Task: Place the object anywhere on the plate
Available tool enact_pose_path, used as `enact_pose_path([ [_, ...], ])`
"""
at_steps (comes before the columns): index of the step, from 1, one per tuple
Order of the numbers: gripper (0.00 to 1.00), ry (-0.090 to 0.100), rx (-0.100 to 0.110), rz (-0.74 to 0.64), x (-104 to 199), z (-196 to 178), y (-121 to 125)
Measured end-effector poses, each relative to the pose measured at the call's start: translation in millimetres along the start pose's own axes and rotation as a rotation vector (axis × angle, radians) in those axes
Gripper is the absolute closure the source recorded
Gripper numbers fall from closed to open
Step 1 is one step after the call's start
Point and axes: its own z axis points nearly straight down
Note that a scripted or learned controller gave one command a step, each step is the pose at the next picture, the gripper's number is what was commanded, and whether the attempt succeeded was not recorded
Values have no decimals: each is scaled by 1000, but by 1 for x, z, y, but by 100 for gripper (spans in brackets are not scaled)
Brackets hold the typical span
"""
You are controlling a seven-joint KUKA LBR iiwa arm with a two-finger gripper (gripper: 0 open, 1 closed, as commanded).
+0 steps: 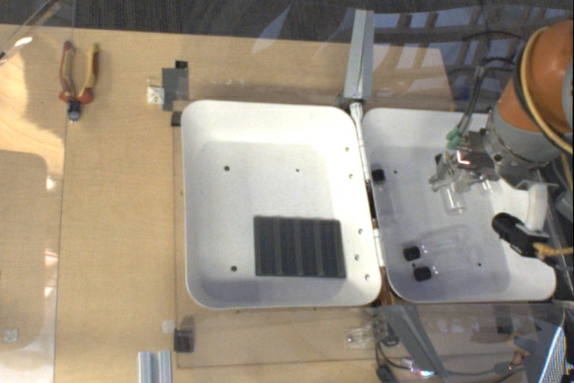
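Small dark objects (417,263) lie in the right bin (538,287), well apart from the ridged dark plate (299,247) in the left bin (206,193). Above the right bin hangs the gripper (453,179), its state impossible to tell, so picking looks pending; next it must descend onto one piece.

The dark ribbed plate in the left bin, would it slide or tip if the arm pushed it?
The plate looks flat and low, so tipping seems unlikely. On the smooth white bin floor it would probably slide. Its ridges suggest it is stiff.
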Motion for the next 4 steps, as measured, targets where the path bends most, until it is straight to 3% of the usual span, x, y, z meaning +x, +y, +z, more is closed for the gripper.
enact_pose_path([
  [1, 100, -1, 4, 50, 72, 17, 80],
  [2, 100, -1, 4, 144, 152, 17, 102],
  [3, 100, 0, 4, 85, 228, 16, 92],
  [4, 100, 0, 10, -74, 289, 71, 90],
])
